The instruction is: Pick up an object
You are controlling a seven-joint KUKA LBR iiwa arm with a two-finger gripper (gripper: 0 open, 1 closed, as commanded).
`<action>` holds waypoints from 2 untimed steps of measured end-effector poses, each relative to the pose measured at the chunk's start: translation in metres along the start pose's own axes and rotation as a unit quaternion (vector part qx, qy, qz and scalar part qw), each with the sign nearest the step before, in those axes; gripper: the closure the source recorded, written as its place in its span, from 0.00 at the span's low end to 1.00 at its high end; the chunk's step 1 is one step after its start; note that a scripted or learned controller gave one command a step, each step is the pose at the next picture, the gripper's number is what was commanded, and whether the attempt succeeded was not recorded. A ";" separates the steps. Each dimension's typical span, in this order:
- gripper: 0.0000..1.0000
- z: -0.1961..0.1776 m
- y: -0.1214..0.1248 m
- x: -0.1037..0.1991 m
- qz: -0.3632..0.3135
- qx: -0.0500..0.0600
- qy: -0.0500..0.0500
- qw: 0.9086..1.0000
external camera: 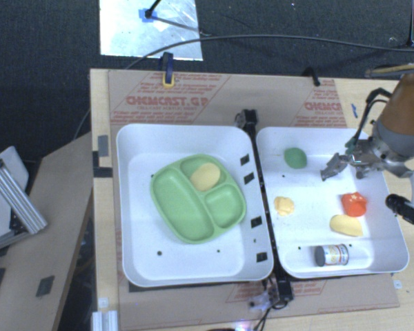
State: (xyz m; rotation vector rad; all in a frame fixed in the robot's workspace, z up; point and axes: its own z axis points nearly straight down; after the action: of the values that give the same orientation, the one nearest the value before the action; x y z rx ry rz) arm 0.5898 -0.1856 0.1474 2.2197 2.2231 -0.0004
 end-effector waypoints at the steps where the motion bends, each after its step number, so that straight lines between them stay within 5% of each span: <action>1: 0.00 0.050 0.004 0.010 -0.002 0.001 0.001 1.000; 2: 1.00 0.036 0.005 0.009 -0.002 -0.002 -0.001 1.000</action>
State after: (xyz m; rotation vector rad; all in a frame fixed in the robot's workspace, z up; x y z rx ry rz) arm 0.5951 -0.1767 0.1114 2.2110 2.2254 0.0029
